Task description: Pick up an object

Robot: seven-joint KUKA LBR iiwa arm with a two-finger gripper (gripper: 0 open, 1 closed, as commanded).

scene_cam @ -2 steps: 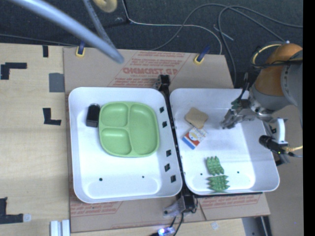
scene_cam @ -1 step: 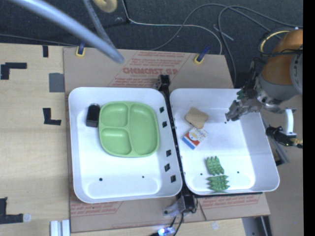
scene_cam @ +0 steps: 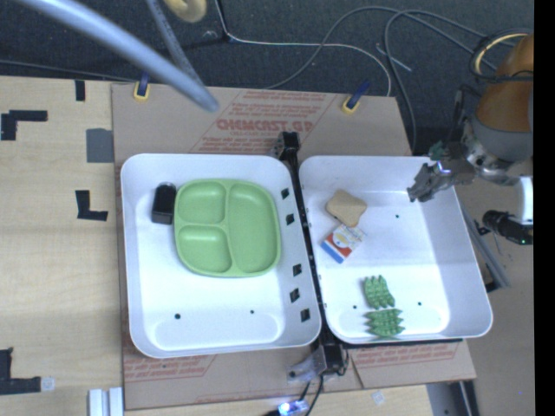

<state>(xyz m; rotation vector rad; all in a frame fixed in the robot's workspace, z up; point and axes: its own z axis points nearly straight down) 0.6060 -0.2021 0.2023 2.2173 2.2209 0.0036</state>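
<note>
You see two shallow white plastic bins (scene_cam: 139, 232) on a tan wooden surface (scene_cam: 52, 250) with black marks. Beyond the dark pincer (scene_cam: 425, 183) lie a pale green divided plate (scene_cam: 227, 227), a black block (scene_cam: 163, 203), a tan sponge (scene_cam: 346, 206), a red-white-blue packet (scene_cam: 342, 243) and two ridged green pieces (scene_cam: 380, 306).

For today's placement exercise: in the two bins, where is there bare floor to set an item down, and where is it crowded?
Free: the left bin in front of the green plate; the right bin between gripper and green pieces. Crowded: around the tan block and small carton.
</note>
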